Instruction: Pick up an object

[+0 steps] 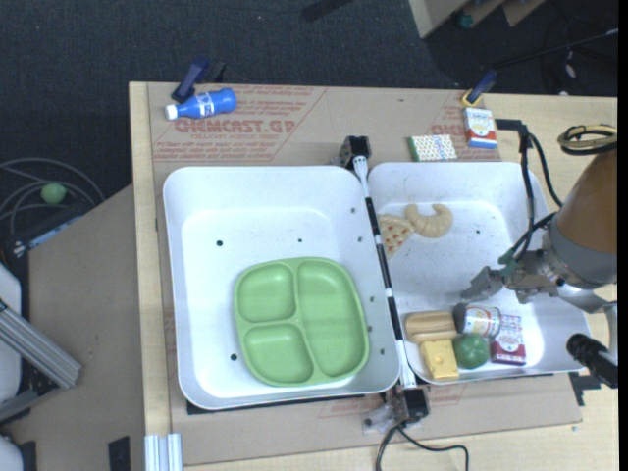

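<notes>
The gripper [496, 285] hangs just above a small shiny can [481, 320]; whether it is open, I cannot tell. Beside the can lie a round green fruit [472, 352] and a yellow block [441, 357], in the smooth white bin [471, 180] on a wooden bench [294, 116].

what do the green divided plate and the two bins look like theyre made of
The green three-compartment plate looks like moulded plastic: even matte colour, soft rounded ridges, faint sheen. The left white bin and the right white bin also seem to be plastic, thin and smooth with rounded corners and rolled rims, though coated metal cannot be ruled out.
</notes>
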Robot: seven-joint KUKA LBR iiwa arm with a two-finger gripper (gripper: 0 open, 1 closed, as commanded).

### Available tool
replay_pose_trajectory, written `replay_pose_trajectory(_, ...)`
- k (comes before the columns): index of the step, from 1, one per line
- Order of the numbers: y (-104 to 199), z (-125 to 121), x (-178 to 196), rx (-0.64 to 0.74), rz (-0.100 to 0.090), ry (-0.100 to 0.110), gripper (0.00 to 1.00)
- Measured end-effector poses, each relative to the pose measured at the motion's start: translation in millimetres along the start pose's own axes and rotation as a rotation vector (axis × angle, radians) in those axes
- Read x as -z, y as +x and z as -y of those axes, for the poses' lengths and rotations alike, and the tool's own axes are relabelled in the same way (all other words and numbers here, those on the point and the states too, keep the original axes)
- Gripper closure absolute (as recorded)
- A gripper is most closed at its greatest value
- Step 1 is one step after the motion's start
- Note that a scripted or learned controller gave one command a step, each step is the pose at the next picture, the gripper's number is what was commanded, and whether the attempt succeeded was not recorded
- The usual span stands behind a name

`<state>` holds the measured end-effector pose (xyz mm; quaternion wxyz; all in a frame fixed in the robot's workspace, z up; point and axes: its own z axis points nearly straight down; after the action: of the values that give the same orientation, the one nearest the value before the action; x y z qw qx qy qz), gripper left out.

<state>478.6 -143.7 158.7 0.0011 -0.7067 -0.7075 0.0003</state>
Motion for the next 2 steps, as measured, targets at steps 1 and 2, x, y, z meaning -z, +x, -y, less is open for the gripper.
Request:
replay_pose_trajectory(1, 0.4, 0.0, -42.1, -0.002, 0.0, 0.0, 0.0)
replay_pose_trajectory(2, 49.6, -50.8, -74.4, 0.0, 0.001, -0.003, 0.0)
